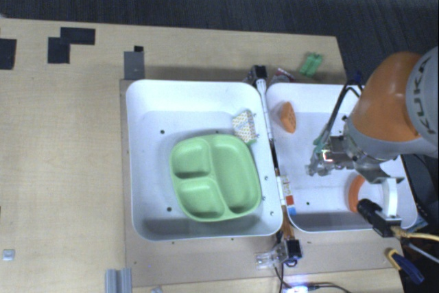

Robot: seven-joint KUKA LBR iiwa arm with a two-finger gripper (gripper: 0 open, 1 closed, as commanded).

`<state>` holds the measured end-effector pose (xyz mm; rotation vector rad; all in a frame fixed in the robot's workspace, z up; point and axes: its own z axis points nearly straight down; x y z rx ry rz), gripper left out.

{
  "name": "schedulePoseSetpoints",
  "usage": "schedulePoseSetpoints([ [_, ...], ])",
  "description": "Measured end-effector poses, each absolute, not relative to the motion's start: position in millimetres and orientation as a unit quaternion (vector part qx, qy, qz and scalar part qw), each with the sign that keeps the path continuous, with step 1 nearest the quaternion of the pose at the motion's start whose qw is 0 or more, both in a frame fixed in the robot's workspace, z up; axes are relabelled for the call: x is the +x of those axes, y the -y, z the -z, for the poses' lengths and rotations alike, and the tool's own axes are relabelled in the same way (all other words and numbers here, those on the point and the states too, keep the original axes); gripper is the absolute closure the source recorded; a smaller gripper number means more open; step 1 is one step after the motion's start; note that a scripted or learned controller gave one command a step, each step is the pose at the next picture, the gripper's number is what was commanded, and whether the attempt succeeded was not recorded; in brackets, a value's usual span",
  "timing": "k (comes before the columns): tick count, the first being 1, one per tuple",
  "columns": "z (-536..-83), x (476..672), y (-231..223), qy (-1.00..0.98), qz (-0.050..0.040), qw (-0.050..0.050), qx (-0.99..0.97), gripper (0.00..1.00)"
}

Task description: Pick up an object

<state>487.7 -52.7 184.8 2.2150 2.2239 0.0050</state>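
The claw [322, 162] hangs over the right bin [309, 216]; whether it is apart or together I cannot tell. An orange lump [286, 116] lies apart, near that bin's far wall.

Grey arm enters from the right, orange band bulking large above the wrist. Wrist angles down and leftward. Gripper [321, 165] sits low at the arm's left end, dark metal housing with a small lit spot on it. A black cable arcs from the housing up toward the band.
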Motion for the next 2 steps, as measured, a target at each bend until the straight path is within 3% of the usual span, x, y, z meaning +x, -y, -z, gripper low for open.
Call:
schedulePoseSetpoints([
  [1,-184.6,487.5,52.8,-0.708,-0.0013,0.001,0.706,0.0],
  [2,-86.7,542.5,104.8,-0.708,-0.0027,0.004,0.706,0.0],
])
